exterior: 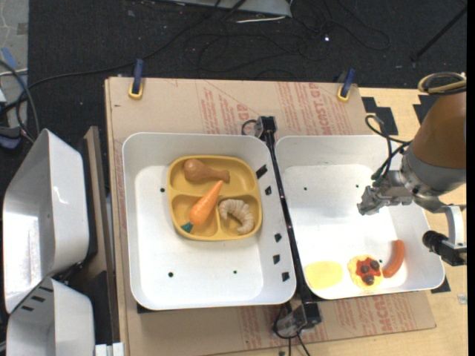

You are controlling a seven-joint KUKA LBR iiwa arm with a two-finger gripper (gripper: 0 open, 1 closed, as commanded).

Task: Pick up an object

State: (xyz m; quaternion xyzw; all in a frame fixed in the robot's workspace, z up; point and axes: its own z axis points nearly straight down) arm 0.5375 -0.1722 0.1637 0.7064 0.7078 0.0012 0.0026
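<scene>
1. Where the grey arm reaches in from the right, end effector positioned over the right white bin, above bare bin floor in its upper right part. Nothing visible in its grip. State of opening: cannot tell.
2. Nearest to the end effector, toward the front right corner of the same bin: orange-red sausage, lying at a slant, apart from the end effector.
3. Just left of the sausage: small round yellow item with red and dark toppings, flat on the bin floor, close beside the sausage.
4. Further left along the front wall: pale yellow flat disc, near the topped item, not touching it.
5. Beside the right bin, across the black divider: left white bin, carrying a yellow compartment plate.
6. On the plate: brown drumstick in the upper compartment; orange carrot lying at a slant across the lower left compartment; pale shrimp in the lower right compartment.
7. Under both bins: brown cardboard sheet on the desk, held at the far edge by two yellow clamps.
</scene>
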